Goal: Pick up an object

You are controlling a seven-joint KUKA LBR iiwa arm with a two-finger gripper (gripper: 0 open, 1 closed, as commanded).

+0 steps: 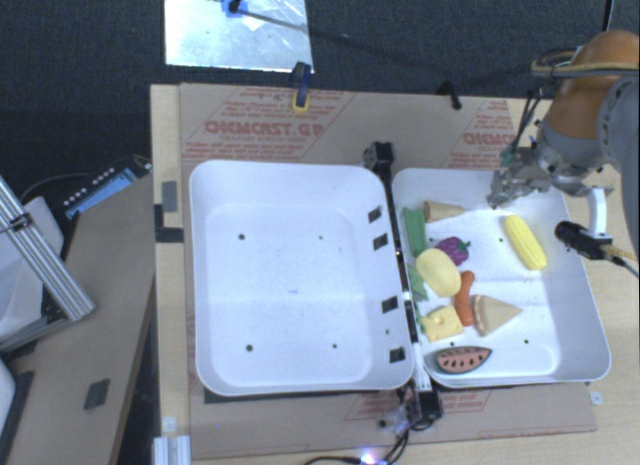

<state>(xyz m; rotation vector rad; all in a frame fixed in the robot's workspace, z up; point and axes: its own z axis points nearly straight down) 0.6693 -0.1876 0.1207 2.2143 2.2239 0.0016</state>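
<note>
The toys to pick from all lie in the right bin (578, 338). A yellow corn cob (525, 241) lies alone toward the bin's right side, slanted, with bare white floor around it. Near the bin's far left corner lies a pale cone (441, 211), pointing left. Along the left wall lies a green pod (413, 232), running front to back. Just right of it a small purple piece (455, 249) touches the top of a yellow lemon (438, 271). An orange carrot (466, 296) lies close against the lemon's lower right side. Below the lemon sits a yellow block (442, 324), and to its right a tan wedge (494, 312) points right. A watermelon slice (463, 359) rests near the front wall, apart from the others.

The gripper (508, 189) hangs over the far part of the right bin, to the right of the pale cone and above the corn cob, well apart from both. Nothing is seen between its fingers, and whether they are spread or together cannot be told from here. The arm (590, 103) reaches in from the right, its orange band above the wrist.

The left bin (290, 273) sits beside the right one, joined by black clips (388, 273) along the shared edge. Both bins rest on a cardboard sheet (260, 123).
</note>
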